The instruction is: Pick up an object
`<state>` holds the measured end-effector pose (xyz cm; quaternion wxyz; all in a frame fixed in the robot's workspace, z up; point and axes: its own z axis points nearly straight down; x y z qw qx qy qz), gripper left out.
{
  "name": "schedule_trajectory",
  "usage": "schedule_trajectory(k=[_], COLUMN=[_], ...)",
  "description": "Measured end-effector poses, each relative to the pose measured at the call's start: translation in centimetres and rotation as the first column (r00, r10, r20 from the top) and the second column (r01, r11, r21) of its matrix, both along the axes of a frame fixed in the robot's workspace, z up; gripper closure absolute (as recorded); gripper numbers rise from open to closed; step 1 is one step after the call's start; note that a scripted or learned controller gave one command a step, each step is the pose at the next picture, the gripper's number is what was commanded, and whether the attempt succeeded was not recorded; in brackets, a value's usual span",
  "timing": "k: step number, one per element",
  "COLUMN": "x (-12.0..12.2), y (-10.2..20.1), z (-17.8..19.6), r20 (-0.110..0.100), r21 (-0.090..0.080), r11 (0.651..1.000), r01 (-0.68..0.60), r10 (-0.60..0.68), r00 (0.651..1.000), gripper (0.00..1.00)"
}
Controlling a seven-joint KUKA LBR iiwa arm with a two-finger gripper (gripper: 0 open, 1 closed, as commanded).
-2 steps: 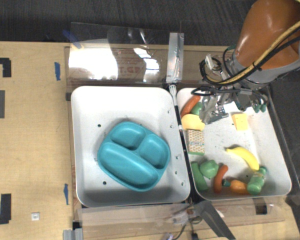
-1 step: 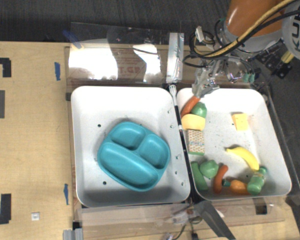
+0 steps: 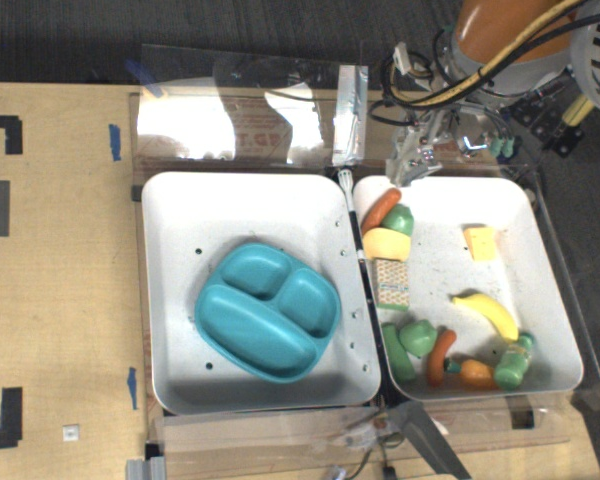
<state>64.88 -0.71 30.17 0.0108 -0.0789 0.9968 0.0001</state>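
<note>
Hovering over the right bin's [image 3: 540, 268] far-left corner, the gripper [image 3: 412, 168] nears a light, slippery-looking toy carrot [image 3: 380, 209]; jaws' opening cannot be told; grasp mid-length.

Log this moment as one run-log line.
gripper: over right bin far rim, nothing held | carrot: nearest, far-left corner | teal tray: left bin

Glossy teal plastic tray [image 3: 268, 310] in matt white bin [image 3: 180, 218].
</note>
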Motion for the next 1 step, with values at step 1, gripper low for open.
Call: schedule_trajectory(k=[1], x=[-3.05], y=[-7.93], z=[2.05], r20=[-0.011], r21=[-0.003], r11=[0.997], r01=[0.080], r10=[-0.080], r00=[0.997], gripper=[1.00])
